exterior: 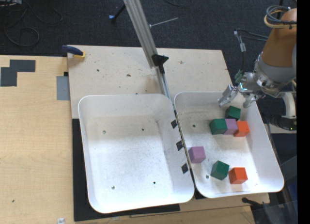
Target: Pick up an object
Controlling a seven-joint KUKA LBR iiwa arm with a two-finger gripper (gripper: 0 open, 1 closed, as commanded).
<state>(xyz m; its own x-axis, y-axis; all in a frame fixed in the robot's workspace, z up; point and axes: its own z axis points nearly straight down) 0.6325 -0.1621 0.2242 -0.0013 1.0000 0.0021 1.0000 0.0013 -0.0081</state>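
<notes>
Tool (237, 98) with fingers spread, hovering above a dark green block (233, 112) in the right bin (271, 169), nothing pinched

White bins (131, 203); right bin holds green blocks (218, 126), purple blocks (196, 154), orange blocks (238, 175). Tan desk (34, 136), far rail (140, 24) with checkered tip.

The gripper (238, 99) partly covers a dark green block (233, 112), perhaps touching it.

Smooth white plastic bins (97, 109) sit on a matt, speckled wooden bench (116, 70) beside a brushed-metal rail (140, 24).
</notes>
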